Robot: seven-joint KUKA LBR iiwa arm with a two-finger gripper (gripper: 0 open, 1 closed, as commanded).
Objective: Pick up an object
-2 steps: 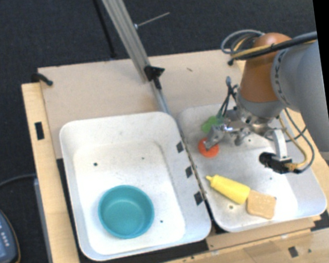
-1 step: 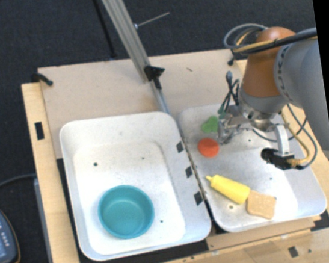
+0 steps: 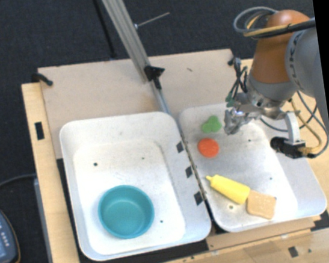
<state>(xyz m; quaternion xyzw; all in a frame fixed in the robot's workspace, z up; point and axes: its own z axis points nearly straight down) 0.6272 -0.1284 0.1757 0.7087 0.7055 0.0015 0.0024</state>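
I see the gripper (image 3: 233, 122) hovering beside the green object (image 3: 211, 124); nothing lifted, grip state unclear.

One fixed camera looks down at a slant from above the worktop (image 3: 115, 86), far enough to take in both white bins (image 3: 74, 140) side by side and the surrounding dark floor (image 3: 5, 35).

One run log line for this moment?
claw: over right white bin, beside small green object | held: nothing seen | left bin: teal round bowl
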